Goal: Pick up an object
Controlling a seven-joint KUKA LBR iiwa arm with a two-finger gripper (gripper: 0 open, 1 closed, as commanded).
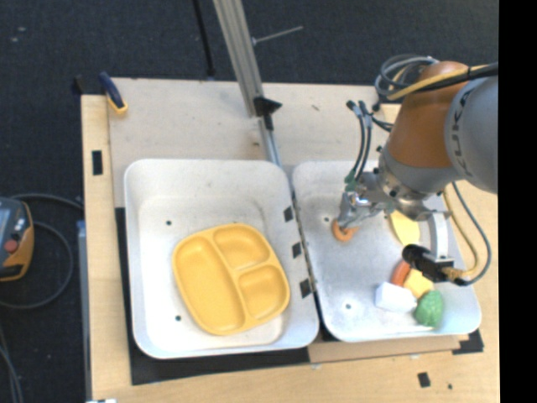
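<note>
Looking down, we saw the left bin (147,200) holding a yellow divided plate (231,277). In the right bin (352,271), our tool (349,217) stood just beside a small orange piece (343,232). We could not tell whether it was apart or together.

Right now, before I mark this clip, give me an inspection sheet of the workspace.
Surface: wooden bench bearing left bin and right bin, side by side.
Job's things: small orange piece, white block, green piece, yellow piece, all in the right bin.
Clutter: yellow divided plate in the left bin.
Grippers: gripper low, right at the small orange piece; a hold cannot be confirmed.
Cables: grey cables beside the wrist; black cable on the floor.
Surroundings: metal post, clamp, dark floor.
</note>
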